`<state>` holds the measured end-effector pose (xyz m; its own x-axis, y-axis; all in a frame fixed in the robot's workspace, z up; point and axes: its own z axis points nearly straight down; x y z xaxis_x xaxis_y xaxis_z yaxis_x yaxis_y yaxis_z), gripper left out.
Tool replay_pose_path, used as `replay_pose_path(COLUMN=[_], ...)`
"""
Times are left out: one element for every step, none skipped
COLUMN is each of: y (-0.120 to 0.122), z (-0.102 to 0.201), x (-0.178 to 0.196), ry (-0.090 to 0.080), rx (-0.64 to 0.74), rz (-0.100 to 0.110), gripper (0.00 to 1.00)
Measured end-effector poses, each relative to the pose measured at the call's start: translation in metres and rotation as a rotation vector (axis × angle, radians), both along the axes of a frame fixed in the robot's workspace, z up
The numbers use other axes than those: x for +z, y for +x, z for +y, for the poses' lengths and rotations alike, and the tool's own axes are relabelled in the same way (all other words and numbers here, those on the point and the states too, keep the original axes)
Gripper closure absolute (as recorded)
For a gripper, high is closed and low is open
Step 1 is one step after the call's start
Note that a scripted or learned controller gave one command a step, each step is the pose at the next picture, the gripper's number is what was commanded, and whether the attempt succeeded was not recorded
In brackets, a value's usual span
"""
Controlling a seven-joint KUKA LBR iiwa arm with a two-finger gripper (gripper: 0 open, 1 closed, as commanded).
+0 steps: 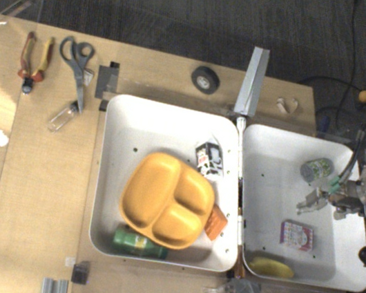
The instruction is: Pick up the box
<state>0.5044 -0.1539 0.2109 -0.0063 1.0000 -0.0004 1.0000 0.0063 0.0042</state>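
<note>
Camera view: arm hanging over the right bin (350,154), box not yet taken.

The gripper (315,199) hangs with fingers spread and nothing between them, just beyond the small purple-printed box (295,235) lying flat on the bin floor. Risk, as a judgement: so flat a box offers little edge, so the fingers may close above it or skid it toward the yellow banana (272,267) nearby. The left bin (113,165) holds a yellow divided tray (167,199). The bench (29,220) is pale wood, bearing scissors (78,64) at far left, with dark carpet beyond.
</note>
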Motion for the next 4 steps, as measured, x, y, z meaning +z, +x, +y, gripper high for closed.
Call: replay_pose_path(y=[0.0, 0.003, 0.003, -0.013], z=[0.001, 0.001, 0.001, -0.019], x=[-0.107, -0.095, -0.095, -0.122], ry=[-0.005, -0.005, -0.005, -0.002], rx=[-0.063, -0.06, -0.06, -0.11], rz=[-0.022, -0.03, -0.03, -0.011], gripper=[0.0, 1.0, 0.0, 0.0])
